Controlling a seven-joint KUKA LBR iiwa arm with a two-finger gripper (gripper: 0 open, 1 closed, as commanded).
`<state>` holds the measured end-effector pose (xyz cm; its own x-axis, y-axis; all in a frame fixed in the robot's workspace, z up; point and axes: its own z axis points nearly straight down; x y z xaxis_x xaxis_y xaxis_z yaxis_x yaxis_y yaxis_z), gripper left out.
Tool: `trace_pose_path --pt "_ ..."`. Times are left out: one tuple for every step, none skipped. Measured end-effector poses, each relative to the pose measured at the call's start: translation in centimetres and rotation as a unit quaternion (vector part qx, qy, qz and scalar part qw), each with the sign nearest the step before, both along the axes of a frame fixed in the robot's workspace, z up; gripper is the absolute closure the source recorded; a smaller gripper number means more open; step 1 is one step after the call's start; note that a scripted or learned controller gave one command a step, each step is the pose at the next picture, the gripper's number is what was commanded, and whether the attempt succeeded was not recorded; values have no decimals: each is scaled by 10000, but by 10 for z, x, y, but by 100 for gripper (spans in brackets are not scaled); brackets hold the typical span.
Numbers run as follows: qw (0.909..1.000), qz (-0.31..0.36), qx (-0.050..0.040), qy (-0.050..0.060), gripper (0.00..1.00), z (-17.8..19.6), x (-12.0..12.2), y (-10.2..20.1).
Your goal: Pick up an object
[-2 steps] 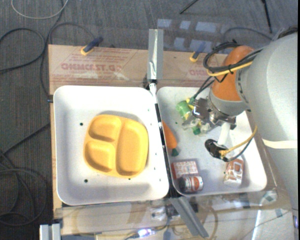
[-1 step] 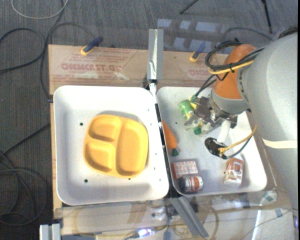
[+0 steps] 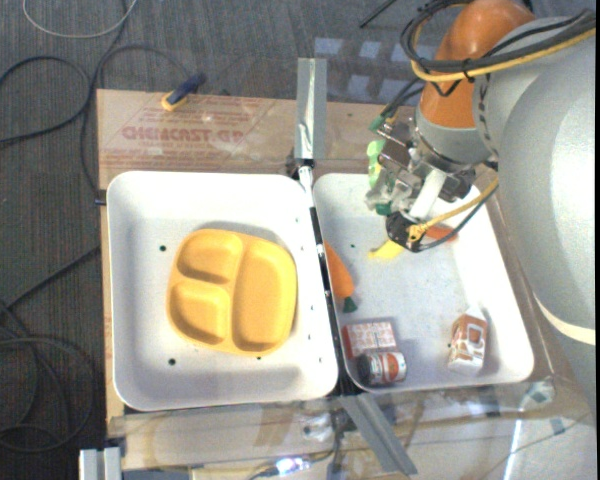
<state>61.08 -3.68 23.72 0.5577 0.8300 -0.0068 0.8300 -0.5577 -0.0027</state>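
Note:
My gripper (image 3: pixel 385 190) hangs over the back of the right bin (image 3: pixel 500 268), close to its far wall. A small yellow piece (image 3: pixel 384 251) lies on the bin floor just in front of it, and a bit of orange-red (image 3: pixel 441 233) shows beside it to the right. An orange carrot (image 3: pixel 340 280) lies along the bin's left wall. Near the front sit a red and white box (image 3: pixel 370 336), a small can (image 3: pixel 382 368) on its side and a small brown and white carton (image 3: pixel 468 341). I see nothing held.
The left bin (image 3: pixel 140 358) holds a yellow divided plate (image 3: pixel 234 290). A metal rail (image 3: pixel 306 118) runs back from the gap between the bins. The arm's large grey body (image 3: pixel 565 168) overhangs the right bin's right side.

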Motion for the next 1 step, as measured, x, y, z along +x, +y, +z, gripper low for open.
trace_pose_path --pt "10000 -3 -2 -1 0 0 0 0"
